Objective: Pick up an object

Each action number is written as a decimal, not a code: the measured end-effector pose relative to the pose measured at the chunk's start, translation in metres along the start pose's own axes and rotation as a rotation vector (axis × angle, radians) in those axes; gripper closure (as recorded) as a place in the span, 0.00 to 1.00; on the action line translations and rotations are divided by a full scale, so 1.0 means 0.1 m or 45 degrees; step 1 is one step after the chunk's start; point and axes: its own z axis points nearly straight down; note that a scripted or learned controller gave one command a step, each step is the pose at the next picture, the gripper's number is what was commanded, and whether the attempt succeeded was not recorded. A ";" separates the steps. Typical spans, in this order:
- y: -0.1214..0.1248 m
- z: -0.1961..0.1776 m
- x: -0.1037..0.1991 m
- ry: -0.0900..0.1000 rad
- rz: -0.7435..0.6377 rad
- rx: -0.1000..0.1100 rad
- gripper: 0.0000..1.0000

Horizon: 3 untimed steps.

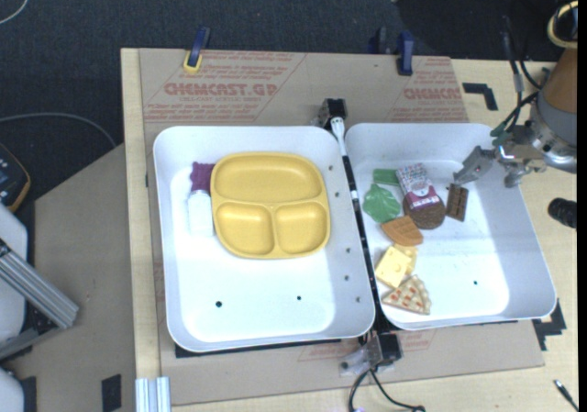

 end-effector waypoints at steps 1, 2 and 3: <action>0.03 -0.09 0.00 -0.004 -0.004 -0.019 0.00; 0.03 0.52 -0.07 -0.003 -0.003 -0.012 0.00; 0.05 0.94 -0.07 -0.005 -0.002 -0.022 0.00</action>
